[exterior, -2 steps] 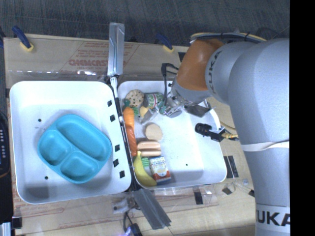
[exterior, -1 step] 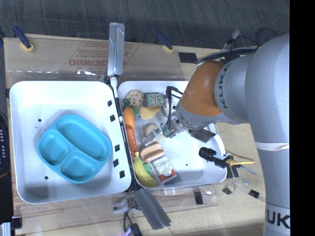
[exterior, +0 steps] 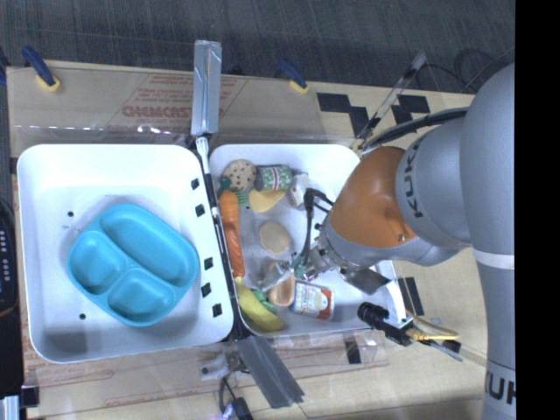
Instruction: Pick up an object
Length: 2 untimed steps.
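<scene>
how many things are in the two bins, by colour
Blue: 1, the divided plate in the left bin
Orange: 1, the carrot
Yellow: 1, the banana
Tan or beige: 3, the cookie, the round piece, the wedge
Labelled: 2, the can, the pouch
Total: 8 that I can tell apart; the arm hides part of the right bin.

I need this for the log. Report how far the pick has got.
Done: the arm has reached into the right bin, and the gripper is down among the toy food near the can and the banana.
In hand: nothing that can be confirmed; the wrist hides the fingertips.
Left: close on one item and lift it clear. The carrot lies in the bin. The blue tray sits in the left bin.
</scene>
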{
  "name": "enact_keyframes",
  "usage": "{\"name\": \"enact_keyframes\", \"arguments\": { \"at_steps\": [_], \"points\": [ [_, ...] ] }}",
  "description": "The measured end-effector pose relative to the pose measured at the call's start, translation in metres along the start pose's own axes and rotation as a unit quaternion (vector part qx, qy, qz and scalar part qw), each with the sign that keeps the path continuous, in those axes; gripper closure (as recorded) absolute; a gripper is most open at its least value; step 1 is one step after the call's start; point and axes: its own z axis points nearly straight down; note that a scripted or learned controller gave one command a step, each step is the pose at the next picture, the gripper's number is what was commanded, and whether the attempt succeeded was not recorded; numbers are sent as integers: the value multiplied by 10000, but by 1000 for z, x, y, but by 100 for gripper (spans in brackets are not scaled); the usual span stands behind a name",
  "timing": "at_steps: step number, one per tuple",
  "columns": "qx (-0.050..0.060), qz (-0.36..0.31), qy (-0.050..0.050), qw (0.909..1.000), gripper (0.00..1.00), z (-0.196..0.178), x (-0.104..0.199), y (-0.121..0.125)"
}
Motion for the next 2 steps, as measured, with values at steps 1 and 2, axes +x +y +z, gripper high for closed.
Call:
{"name": "enact_keyframes", "arguments": {
  "at_steps": [1, 2],
  "points": [
    [-2, -24, -2, 10000, 100, -10, 0, 1],
    [-24, 745, -9, 9972, 100, -114, 39, 79]
  ]
}}
